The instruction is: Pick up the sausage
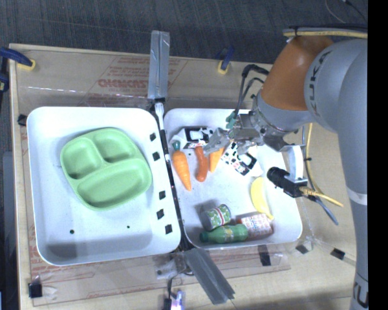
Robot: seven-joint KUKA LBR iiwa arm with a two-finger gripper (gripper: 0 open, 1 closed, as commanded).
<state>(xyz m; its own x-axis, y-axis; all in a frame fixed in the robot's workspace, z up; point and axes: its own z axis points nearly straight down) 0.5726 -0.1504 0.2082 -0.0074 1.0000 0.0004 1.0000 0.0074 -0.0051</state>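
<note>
Arm (323,76) reaches in from the right, bent down over the right bin (284,234), wrist low near the bin's back half. Gripper (215,148) sits right at the top of the sausage (200,163), fingertips look pinched on its upper end, though contact is hard to confirm from this slant. Sausage lies beside the carrot (182,168) in the bin's left part. Banana (260,196), can (215,216) and bottle (233,234) sit nearer the front. Green plate (105,166) is in the left bin (45,237). The wrist hides the bin's back right corner.
</note>
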